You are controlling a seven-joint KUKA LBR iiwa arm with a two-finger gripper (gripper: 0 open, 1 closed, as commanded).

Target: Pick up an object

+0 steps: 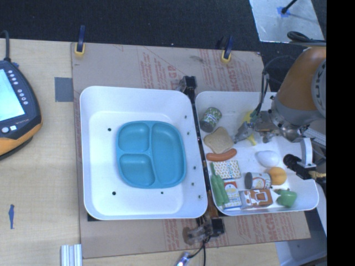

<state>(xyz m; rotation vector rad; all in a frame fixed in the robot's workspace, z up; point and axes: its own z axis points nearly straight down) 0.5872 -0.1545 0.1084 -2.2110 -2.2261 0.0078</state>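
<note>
From above, two white bins sit side by side on the table (44,204). The left bin (94,148) carries a blue plate (151,153) with three compartments, lying flat near its middle. The right bin (310,198) is crowded with small things: a tin can (211,117) near its upper left corner, a slice of bread (219,141) just below that, then a sausage (221,155) touching the bread's lower edge. Lower down lie a patterned card (227,169), a green stick (217,190) along the left wall, and a printed box (249,198). Towards the right are a white egg (268,158), an orange (277,175) just beneath it, and a green pepper (286,198) in the lower right corner.

The arm (302,87) comes in from the right, its orange band over the bin's upper right part. The hand (249,127) is low over the bin, right of the bread and above the egg; I cannot tell whether it is spread or pressed together, and nothing shows between its tips. A teach pendant (14,110) rests on the table at far left.
</note>
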